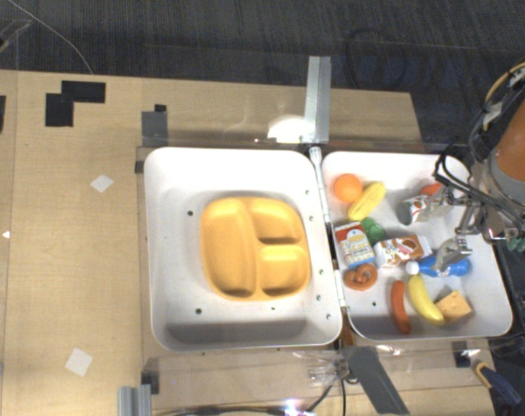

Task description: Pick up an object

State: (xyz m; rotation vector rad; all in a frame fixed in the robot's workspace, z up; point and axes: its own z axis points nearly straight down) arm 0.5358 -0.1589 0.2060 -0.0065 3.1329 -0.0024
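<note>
Blue toy (456, 267) lies in the right bin (503, 326), just beside the gripper (454, 251); whether the gripper is spread, I cannot tell. It should probably centre over the toy, clear of the banana (424, 299).

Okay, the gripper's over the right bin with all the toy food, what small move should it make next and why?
Probably lower straight down a little. The gripper hangs over the right bin, just above a blue toy beside the banana, and nothing is visibly between its fingers. I cannot tell whether it touches the toy yet.
</note>
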